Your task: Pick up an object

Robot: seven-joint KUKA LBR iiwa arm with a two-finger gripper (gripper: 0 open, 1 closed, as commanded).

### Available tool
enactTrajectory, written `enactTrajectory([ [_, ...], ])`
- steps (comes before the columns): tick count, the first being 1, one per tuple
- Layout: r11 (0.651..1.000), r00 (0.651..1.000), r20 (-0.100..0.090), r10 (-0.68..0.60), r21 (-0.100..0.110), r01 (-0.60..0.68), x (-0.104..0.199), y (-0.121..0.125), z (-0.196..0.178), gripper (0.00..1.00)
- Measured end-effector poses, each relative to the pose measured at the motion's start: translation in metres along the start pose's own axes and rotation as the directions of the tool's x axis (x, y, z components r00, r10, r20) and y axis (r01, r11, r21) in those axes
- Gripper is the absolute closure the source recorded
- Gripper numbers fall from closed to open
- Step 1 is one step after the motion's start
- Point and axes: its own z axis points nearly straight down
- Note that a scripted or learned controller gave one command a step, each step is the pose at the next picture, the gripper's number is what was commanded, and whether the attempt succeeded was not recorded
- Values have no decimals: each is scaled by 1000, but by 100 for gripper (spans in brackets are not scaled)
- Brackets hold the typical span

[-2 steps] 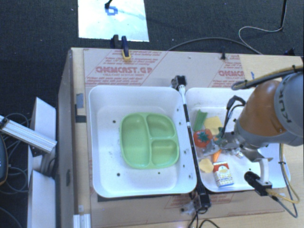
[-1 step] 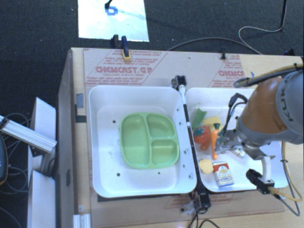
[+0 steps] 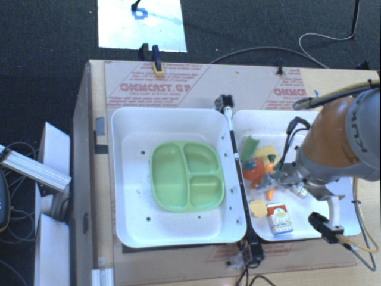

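Camera view: pincer (image 3: 275, 176) touches orange toy (image 3: 255, 168)

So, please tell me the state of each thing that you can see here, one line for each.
green divided plate: lying flat in the left bin, upright
small box: lying flat in the right bin
pile of small objects: heaped together, touching
gripper: low over the pile, grasp unclear

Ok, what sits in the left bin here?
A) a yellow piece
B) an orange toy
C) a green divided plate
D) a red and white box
C: the green divided plate lies alone in the left bin, while the small toys and the box are in the right bin.
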Motion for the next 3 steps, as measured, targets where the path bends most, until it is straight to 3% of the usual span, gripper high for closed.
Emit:
enactTrajectory([
  [1, 1000, 1000, 0, -1, -2, 1, 0, 1, -10, 100],
  [2, 1000, 1000, 0, -1, -2, 1, 0, 1, -10, 0],
  [3, 1000, 1000, 3, -3, -14, 3, -10, 48, 21, 0],
])
